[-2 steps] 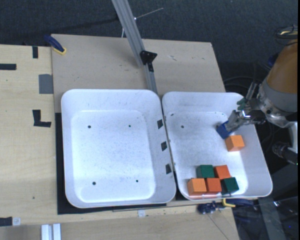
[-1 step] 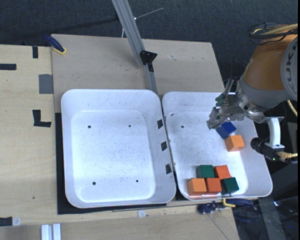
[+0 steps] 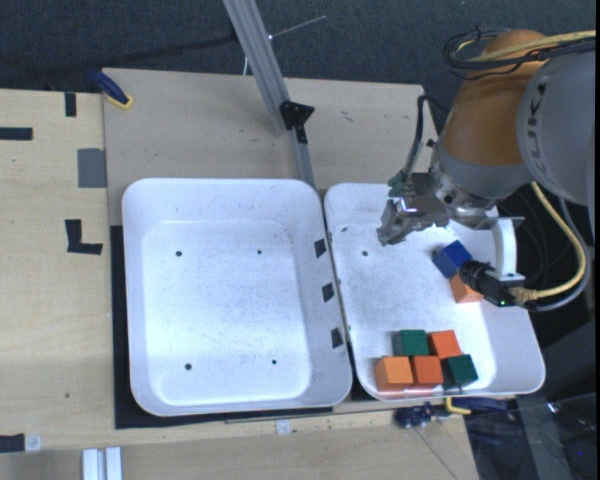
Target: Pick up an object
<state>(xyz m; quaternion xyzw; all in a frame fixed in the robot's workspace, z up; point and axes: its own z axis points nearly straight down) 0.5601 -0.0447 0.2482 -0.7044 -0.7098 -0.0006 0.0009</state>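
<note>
Gripper [image 3: 398, 220] over right bin [image 3: 355, 298] far end, finger state unclear; blue block [image 3: 450, 259] just right, colored blocks [image 3: 425, 359] near end.

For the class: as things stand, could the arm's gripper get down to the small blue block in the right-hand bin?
Probably yes. The gripper hangs over the right white bin, close beside the small blue block. The block's top looks uncovered, though an orange block sits close by.

I see my arm [image 3: 550, 98] as a bulky grey casing with a broad orange band [image 3: 485, 118], black and yellow cables (looped loosely) trailing off it, and a small metallic gripper [image 3: 400, 218].
</note>
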